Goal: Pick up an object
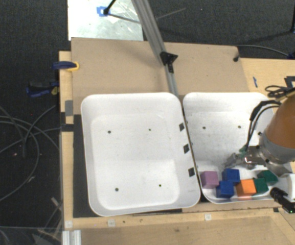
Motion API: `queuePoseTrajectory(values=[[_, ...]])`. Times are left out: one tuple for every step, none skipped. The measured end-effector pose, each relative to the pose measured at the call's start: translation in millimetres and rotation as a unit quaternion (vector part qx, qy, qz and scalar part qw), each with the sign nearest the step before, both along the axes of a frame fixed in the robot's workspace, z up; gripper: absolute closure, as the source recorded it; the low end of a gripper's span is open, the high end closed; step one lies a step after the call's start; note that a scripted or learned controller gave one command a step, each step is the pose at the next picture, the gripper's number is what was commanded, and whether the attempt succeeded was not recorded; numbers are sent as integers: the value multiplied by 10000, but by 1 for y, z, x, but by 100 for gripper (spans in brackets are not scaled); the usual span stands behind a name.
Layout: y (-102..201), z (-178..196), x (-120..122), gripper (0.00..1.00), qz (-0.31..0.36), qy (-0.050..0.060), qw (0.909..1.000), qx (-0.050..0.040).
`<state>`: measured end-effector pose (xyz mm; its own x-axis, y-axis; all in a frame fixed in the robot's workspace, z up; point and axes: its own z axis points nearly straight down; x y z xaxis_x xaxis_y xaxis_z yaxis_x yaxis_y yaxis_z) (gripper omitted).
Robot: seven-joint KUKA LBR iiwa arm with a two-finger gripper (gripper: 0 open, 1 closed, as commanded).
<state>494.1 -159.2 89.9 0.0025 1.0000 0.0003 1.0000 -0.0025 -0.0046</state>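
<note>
Purple block, blue blocks, orange one: no labels I can read; can't tell my tool's state.

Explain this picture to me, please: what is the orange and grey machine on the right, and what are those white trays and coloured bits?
You are looking down at a slant from a camera fixed above a bench. The machine is a robot arm reaching in from the right. Its end effector, the part meant for grasping, hangs low over the right bin. In that bin's near corner lie small blocks: a purple block, two blue blocks, an orange block and green ones. The left bin sits beside it. I cannot tell whether anything is held.
</note>
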Motion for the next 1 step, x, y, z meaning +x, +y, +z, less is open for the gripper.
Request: queuePoseTrajectory(values=[[-52,67,86,0,42,-96,9999,-40]])
